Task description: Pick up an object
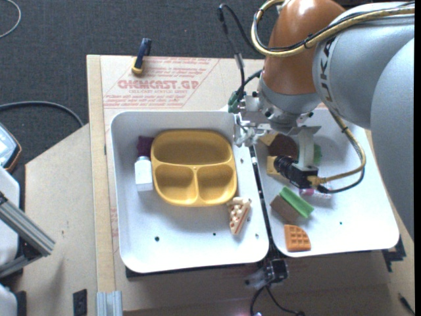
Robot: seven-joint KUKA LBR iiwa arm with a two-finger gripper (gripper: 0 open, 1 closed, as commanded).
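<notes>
Sitting nearest, the orange waffle [297, 237] is looking light and stiff, inviting an edge-to-edge pinch, while the gripper [253, 131] is giving no telling whether it is open or holding anything.

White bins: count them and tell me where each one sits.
2. The left bin holds a yellow plate; the right bin adjoins it, partly under the arm.

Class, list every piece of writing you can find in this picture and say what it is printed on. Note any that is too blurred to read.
"CHEMCAST GP": large red print on the brown board.
Smaller red lines above and below that heading, on the same board: too blurred to read.
Dark letters on the grey arm, beside its orange band: partly hidden, not readable with certainty.
</notes>
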